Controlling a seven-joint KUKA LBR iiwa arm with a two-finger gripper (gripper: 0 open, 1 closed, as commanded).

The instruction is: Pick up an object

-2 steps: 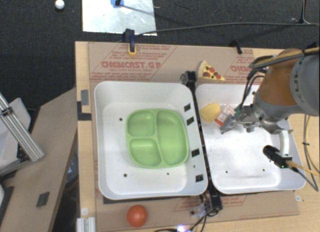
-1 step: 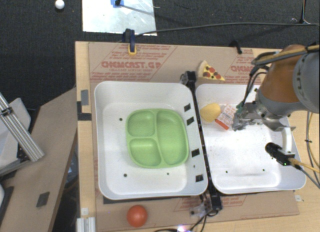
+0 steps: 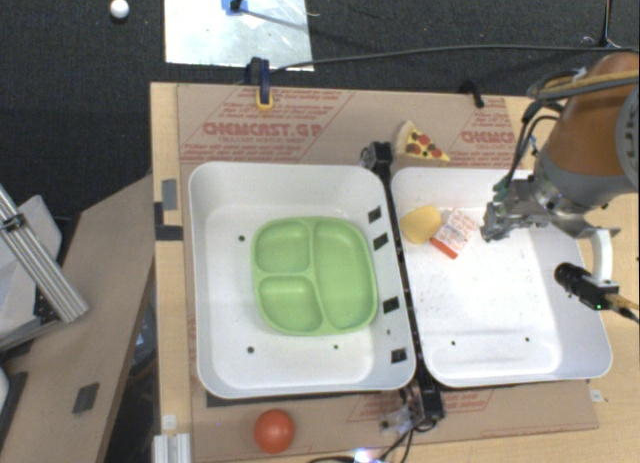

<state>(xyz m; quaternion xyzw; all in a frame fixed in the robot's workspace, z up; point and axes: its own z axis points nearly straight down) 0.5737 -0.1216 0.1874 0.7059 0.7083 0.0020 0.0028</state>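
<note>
Right of centre in the frame, the right-hand bin (image 3: 500, 351) carries two small objects in its upper-left corner. A rounded yellow lump (image 3: 420, 222) sits nearest the divider, lying flat on the white floor. Just beside it, to the right, lies a small red-and-white packet (image 3: 454, 233), tilted diagonally, its orange-red end pointing down-left. The two look to be touching or nearly so.

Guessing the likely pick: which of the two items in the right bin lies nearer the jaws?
The red-and-white packet, just left of the gripper. The yellow lump lies farther left, beyond the packet, by the bin's left wall.
</note>
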